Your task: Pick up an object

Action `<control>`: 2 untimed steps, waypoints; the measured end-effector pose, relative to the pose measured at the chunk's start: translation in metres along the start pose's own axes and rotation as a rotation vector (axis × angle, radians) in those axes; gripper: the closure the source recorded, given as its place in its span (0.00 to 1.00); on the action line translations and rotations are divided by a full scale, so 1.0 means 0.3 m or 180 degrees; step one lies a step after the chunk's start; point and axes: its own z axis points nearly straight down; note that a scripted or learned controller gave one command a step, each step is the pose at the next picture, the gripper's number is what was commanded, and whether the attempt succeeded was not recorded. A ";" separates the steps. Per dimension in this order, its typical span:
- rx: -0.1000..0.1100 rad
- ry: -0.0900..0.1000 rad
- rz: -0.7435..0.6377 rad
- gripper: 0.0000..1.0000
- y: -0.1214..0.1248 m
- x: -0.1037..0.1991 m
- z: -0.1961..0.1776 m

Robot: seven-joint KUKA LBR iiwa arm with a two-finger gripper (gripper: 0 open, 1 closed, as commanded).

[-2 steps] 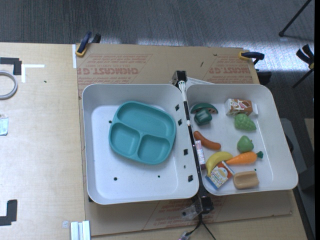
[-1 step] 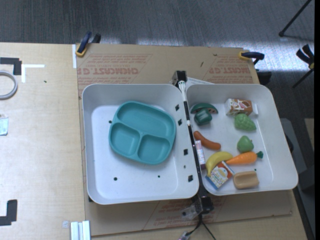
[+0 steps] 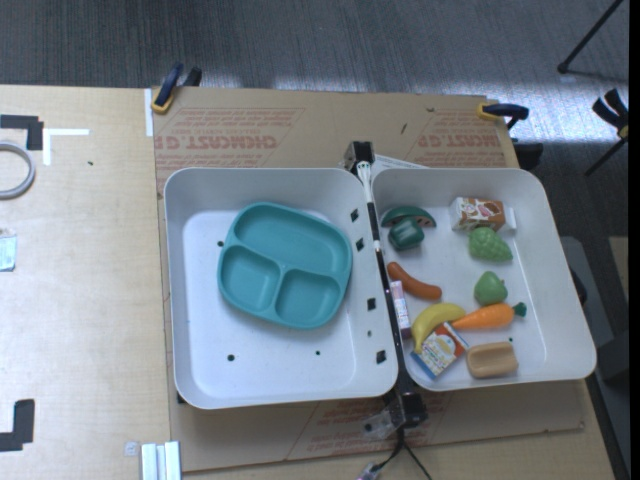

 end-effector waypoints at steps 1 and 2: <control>-0.0008 -0.0008 -0.0007 1.00 0.004 -0.001 -0.032; -0.0017 -0.0017 -0.0015 1.00 0.009 -0.002 -0.065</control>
